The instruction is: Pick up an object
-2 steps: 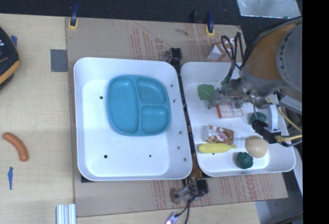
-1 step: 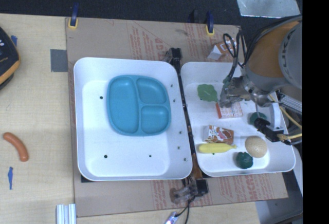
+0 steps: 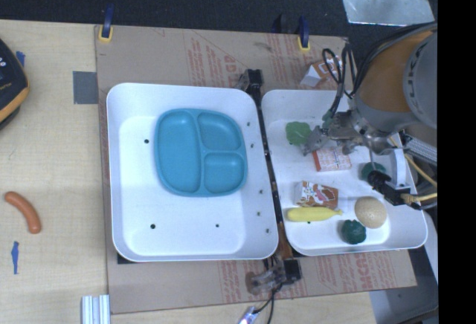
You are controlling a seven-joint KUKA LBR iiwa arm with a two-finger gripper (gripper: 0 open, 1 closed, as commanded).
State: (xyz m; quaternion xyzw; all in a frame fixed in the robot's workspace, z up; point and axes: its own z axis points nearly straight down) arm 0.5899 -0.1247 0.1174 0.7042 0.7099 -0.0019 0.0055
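Below you lies a pale wooden bench with a sheet of brown cardboard (image 3: 186, 55) clipped over it, and on that sheet two shallow white bins sit side by side, their rims almost touching. Your left bin (image 3: 126, 166) carries a smooth teal compartment plate (image 3: 201, 151) with three rounded wells, lying flat near the middle. Your right bin (image 3: 394, 241) is the crowded one: a soft-looking green lump (image 3: 297, 132) at the upper left, a flat red-and-white card (image 3: 332, 160) just below the gripper, a crinkled snack packet (image 3: 318, 194), a yellow banana (image 3: 312, 215) touching the packet's lower edge, a beige rounded potato-like object (image 3: 370, 212), and a dark green ball (image 3: 353, 232) just beside it. Look at the arm coming in from the right, grey with its orange band: it covers the bin's upper right part, and its gripper (image 3: 331, 133) sits low between the green lump and the card, near both. You cannot tell from this slant whether it is open or closed, and nothing shows clearly held in it. Cables loop around the wrist. Off the cardboard, at the far left, a reddish sausage (image 3: 24, 211) lies on bare wood.
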